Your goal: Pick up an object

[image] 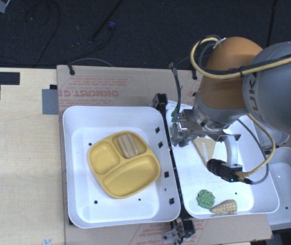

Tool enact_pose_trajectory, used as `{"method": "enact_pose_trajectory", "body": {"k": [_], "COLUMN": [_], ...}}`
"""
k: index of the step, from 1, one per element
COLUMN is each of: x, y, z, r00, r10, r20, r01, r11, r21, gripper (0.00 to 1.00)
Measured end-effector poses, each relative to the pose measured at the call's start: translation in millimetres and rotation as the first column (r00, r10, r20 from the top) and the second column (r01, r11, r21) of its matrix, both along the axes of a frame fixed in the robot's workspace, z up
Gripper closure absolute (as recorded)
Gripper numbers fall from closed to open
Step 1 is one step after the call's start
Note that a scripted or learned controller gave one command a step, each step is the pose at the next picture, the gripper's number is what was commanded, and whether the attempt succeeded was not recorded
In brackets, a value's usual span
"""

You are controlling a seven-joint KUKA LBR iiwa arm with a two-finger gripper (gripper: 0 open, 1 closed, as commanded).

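Note:
My gripper (182,132) hangs low over the left edge of the right bin (267,198), close to the divider between the bins. Just to its right lies a tan wedge-shaped piece (206,149), partly hidden under the wrist. A green bumpy object (205,198) rests near the front of the right bin, with a tan ridged cone (223,206) touching it on the right. In the left bin (79,137) sits a yellow divided plate (125,175), and a brown bread-like piece (129,145) lies in its upper right compartment.
The arm's orange band (232,60) and grey body cover the back of the right bin. A black connector on a yellow cable (226,169) hangs over the bin's middle. Cardboard (104,88) lies under both bins, and a pale wooden bench top (18,162) extends left.

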State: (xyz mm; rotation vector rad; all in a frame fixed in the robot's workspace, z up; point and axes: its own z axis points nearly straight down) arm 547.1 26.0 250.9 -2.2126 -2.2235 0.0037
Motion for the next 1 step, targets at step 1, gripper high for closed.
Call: {"method": "enact_pose_trajectory", "body": {"k": [1], "x": [-6.5], "y": [56.6], "z": [-15.6], "r00": [1.000], "r10": [0.000], "r20": [-0.002], "r01": [0.000], "r11": [1.000], "r21": [-0.001], "gripper": [1.00]}}
